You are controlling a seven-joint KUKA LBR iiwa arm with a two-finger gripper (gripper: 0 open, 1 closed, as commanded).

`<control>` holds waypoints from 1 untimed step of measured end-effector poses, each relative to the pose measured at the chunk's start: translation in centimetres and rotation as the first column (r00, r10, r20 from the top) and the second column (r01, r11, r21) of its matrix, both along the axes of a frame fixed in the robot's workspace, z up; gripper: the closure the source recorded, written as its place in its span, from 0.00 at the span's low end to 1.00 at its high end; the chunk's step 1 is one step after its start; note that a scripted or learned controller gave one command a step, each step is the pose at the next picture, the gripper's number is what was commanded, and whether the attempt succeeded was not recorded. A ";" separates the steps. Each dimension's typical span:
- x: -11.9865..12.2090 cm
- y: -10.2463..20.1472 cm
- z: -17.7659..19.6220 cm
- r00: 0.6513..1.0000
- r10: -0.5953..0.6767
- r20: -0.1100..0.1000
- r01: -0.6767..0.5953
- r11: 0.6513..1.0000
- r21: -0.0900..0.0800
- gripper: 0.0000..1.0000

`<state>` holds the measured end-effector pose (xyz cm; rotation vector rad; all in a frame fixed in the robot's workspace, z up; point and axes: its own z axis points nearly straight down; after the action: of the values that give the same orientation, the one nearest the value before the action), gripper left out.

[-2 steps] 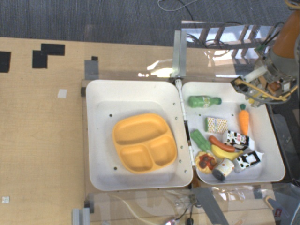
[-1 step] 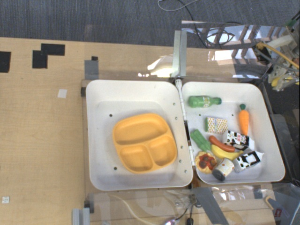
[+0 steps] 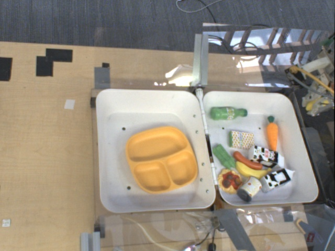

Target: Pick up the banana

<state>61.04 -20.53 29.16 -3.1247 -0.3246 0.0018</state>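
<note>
The banana (image 3: 251,170) is yellow and lies in the right bin (image 3: 293,114), in the pile near its front. A red sausage (image 3: 246,161) lies across its upper side. A black-and-white cow-patterned carton (image 3: 276,178) touches its right end, and a cream and grey can (image 3: 249,188) sits just in front of it.
The left bin (image 3: 115,114) holds a yellow divided plate (image 3: 161,158). Also in the right bin are a green bottle (image 3: 228,112), a carrot (image 3: 272,134), a patterned box (image 3: 241,138), a second cow-patterned carton (image 3: 264,155), a green vegetable (image 3: 223,155) and a pizza-like toy (image 3: 230,179). Metal framing and cables stand at the back right.
</note>
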 end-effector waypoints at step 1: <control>5.2 0.5 -3.7 0.982 0.188 0.002 -0.188 0.982 0.000 1.00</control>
<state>66.24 -20.06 25.45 -3.0805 -0.6189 -0.0014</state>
